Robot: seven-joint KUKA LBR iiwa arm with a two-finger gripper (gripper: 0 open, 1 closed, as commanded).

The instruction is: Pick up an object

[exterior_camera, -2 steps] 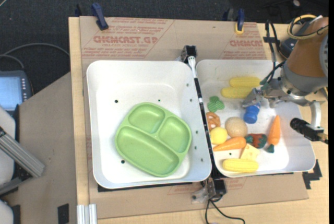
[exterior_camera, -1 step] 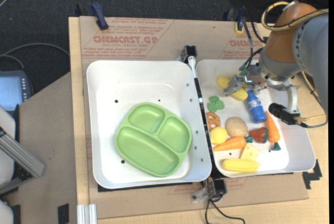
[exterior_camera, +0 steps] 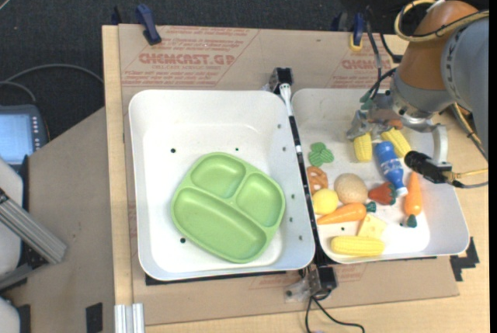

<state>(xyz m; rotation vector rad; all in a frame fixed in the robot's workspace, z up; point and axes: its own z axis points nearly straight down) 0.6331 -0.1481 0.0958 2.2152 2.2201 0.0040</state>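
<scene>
Right now we are reaching into the right-hand shallow white bin (exterior_camera: 443, 242) from the right, with our grey arm and its orange band (exterior_camera: 435, 44) bending down over the bin's far end. Our claw (exterior_camera: 371, 124) is hovering just above a short yellow corn cob piece (exterior_camera: 362, 147), and we cannot tell how it is set, since the wrist is hiding it from above. We are judging this to be the approach step, with nothing lifted yet. The next move is calling for a straight descent onto one item, and the corn piece or the blue plastic bottle (exterior_camera: 390, 163) beside it is looking like the nearest target. The crowding is making a clean grasp harder. This bin is also holding a second yellow corn cob (exterior_camera: 357, 247) at its near edge, an orange carrot (exterior_camera: 342, 214), another carrot with a green tip (exterior_camera: 412, 197), a beige egg-shaped item (exterior_camera: 350, 186), a yellow lemon (exterior_camera: 325, 202) and a green leafy piece (exterior_camera: 319, 153). The left-hand white bin (exterior_camera: 155, 122) is carrying a light green divided plate (exterior_camera: 227, 206), whose compartments are lying bare, on our wooden surface (exterior_camera: 194, 52).
</scene>
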